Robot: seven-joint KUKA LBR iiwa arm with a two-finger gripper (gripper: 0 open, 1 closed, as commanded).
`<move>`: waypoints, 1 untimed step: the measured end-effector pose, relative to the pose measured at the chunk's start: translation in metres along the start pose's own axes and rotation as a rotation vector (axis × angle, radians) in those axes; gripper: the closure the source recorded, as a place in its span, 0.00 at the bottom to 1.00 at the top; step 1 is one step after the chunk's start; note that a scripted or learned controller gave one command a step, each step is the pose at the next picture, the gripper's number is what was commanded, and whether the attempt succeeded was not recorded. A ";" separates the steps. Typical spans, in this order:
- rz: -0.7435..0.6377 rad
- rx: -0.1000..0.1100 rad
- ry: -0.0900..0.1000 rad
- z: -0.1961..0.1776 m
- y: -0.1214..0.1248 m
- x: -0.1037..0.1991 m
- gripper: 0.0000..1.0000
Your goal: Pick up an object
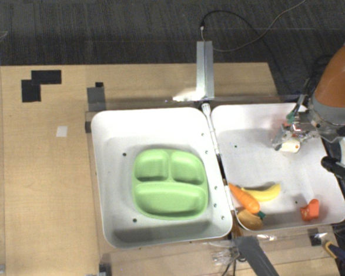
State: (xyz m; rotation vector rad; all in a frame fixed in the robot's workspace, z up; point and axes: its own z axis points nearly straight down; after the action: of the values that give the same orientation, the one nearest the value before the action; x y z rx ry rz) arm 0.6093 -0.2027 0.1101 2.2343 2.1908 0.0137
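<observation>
I see the left bin (111,186) holding a green divided plate (170,183); the right bin (248,129) holds carrot (245,198), banana (267,192), red pepper (310,210). Gripper (289,138) grips a small white object (289,147). Wooden bench (40,191).

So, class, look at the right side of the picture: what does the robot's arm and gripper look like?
The arm is rounded, with an orange band above a grey wrist section. The gripper is a small metal assembly with red and green specks, probably wiring.

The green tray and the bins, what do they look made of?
The green tray looks like matte moulded plastic: even colour, soft rounded compartments. The white bins seem thin formed plastic with a slight sheen at rounded corners, though painted metal can't be ruled out.
</observation>
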 end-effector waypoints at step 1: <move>-0.066 0.003 -0.006 0.013 0.027 0.016 1.00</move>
State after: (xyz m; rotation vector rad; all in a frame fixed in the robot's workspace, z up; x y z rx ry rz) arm 0.6371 -0.1871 0.0975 2.1594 2.2621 0.0028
